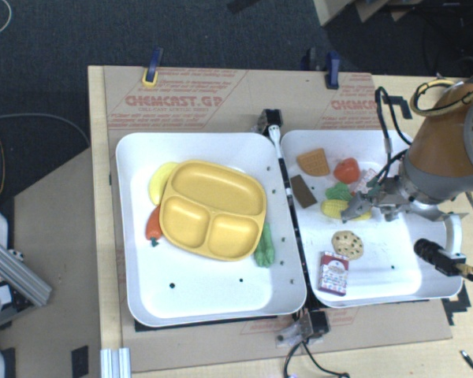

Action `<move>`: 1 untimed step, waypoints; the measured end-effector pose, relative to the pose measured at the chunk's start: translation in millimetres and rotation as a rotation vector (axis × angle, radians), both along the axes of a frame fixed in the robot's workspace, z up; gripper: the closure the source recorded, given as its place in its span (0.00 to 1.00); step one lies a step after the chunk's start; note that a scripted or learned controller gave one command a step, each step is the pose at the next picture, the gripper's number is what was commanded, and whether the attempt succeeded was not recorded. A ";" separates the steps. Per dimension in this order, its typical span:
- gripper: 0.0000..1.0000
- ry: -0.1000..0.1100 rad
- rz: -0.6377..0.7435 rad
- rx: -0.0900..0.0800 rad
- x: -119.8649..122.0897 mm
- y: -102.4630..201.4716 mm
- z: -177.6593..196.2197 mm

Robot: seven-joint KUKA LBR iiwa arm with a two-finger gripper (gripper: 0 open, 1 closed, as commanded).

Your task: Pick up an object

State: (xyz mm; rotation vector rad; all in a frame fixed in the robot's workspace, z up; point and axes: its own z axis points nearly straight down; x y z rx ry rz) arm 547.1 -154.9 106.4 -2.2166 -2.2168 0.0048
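Dark carpet surrounds a bench topped with a brown cardboard sheet printed in red lettering and pinned at its far edge by a yellow clamp and a blue clamp, presumably to keep the sheet from sliding under the two bins. On it the left bin carries a yellow divided tray lying across its middle, which covers much of a yellow piece at its far-left side, an orange-red piece at its left side and a green piece at its right side, so these look awkward to reach. The right bin holds the loose, easier candidates: a tan cracker-like piece and a red piece near the far edge, a brown bar by the left wall, a green piece touching a yellow piece in the middle, a cookie nearer the front, and a small red packet at the front edge. The arm reaches in from the right with the gripper low over the middle cluster, just beside the yellow and green pieces, likely lined up for a grasp there. At this slant I cannot tell how its pincer stands, and nothing is visibly held between it.
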 end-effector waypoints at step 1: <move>0.00 -0.002 0.000 -0.001 -0.7 0.9 -23.4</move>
